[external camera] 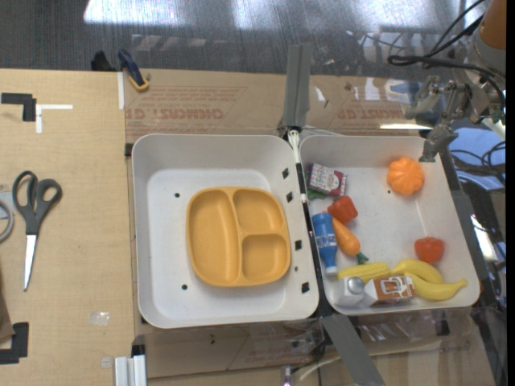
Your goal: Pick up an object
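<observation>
The right bin (451, 207) holds several toy foods: an orange pumpkin (405, 175), a red pepper (344, 209), a carrot (348, 237), a blue bottle (324, 241), a small printed carton (327, 180), a red tomato (429, 249), bananas (422, 280), a corn cob (366, 270) and a brown juice box (392, 289). My gripper (435, 143) hangs over the bin's far right corner, above and to the right of the pumpkin, touching nothing. Its metal body blends with cables behind it.
The left bin (153, 215) holds a yellow divided plate (239, 236). Scissors (32, 215) lie on the bench at the far left. A blue-handled tool (133, 69) rests on the cardboard behind the bins. Cables hang at the top right.
</observation>
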Tool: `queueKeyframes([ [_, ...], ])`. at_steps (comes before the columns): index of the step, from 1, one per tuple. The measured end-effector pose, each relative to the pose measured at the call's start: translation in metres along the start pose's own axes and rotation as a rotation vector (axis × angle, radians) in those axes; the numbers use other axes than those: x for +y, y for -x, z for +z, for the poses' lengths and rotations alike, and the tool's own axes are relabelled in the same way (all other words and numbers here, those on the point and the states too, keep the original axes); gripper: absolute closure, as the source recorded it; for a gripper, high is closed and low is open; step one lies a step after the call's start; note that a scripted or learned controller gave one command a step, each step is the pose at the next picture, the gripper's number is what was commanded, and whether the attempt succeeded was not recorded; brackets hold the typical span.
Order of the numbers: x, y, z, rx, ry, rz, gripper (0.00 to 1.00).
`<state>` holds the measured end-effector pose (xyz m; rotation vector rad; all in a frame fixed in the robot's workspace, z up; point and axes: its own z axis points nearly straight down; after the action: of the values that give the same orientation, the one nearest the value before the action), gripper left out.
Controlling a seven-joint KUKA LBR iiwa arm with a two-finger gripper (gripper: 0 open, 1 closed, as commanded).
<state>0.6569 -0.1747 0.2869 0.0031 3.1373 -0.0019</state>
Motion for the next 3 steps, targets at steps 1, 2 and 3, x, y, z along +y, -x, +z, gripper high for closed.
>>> queueKeyframes([
  [1, -0.047, -0.047, 0.183, 0.001, 0.001, -0.114, 0.00],
  [2, -0.008, 0.004, 0.192, -0.004, 0.001, -0.073, 0.00],
  [3, -0.008, 0.006, 0.180, -0.012, -0.003, -0.075, 1.00],
])
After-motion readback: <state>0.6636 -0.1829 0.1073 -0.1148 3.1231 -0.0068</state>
